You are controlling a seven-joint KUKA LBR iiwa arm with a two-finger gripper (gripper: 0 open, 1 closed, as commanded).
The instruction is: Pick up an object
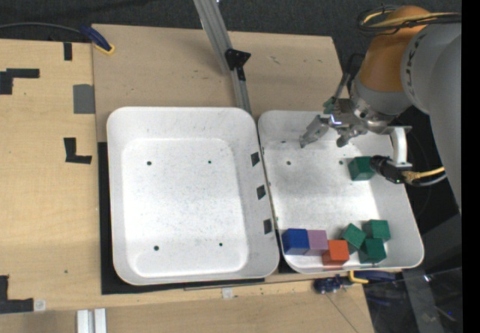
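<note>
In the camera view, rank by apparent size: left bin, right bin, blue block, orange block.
1. left bin
2. right bin
3. blue block
4. orange block, though these two blocks look nearly alike.

- Arm (435, 61): grey rounded casing, orange band (386, 58) above wrist.
- Yellow cable (390, 15) looped over band.
- Gripper (328, 131): two slim grey metal fingers.
- White bracket (399, 145) beside wrist.

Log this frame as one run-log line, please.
arm: over right white bin | gripper: open, holding nothing | nearest: lone green block | cluster at near edge: blue block, orange block
</note>
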